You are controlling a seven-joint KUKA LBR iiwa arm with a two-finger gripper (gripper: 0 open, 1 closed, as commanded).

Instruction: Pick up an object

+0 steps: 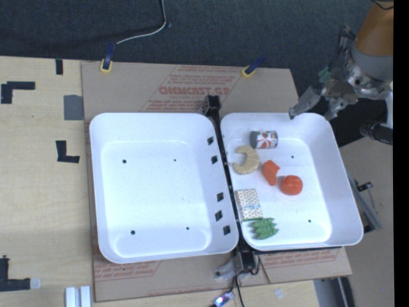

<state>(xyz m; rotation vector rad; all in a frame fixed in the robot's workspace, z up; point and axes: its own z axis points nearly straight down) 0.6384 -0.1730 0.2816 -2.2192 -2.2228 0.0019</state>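
On the bench's left side lie black tape marks [18, 91] and a grey patch [73, 107] on the bare wood. A cardboard sheet [185, 88] covers the middle of the bench, held at its far edge by two clips: one at the left corner [107, 63], one further right [253, 67]. A white cable [150, 31] runs across the dark floor beyond the bench to the left clip.

Two white bins sit side by side on the cardboard, touching along a line of black fasteners [220, 171]. The left bin [102, 190] shows only small dark dots on its floor.

The right bin [323, 229] holds six objects, all in its left and central area:
- A patterned card [248, 203] lies flat against the dividing wall.
- A green leafy piece [263, 228] lies just beside the card, at the near edge.
- A tan crescent [245, 160] lies beyond the card.
- A small can [264, 139] lies on its side just past the crescent.
- An orange block [271, 172] lies right of the crescent.
- A red ball [291, 185] touches or nearly touches the block.

The gripper [310, 104] hangs above the right bin's far right corner, well apart from every object. Its fingers are spread and nothing lies between them. The arm [374, 37] extends up and right, orange band above the wrist.
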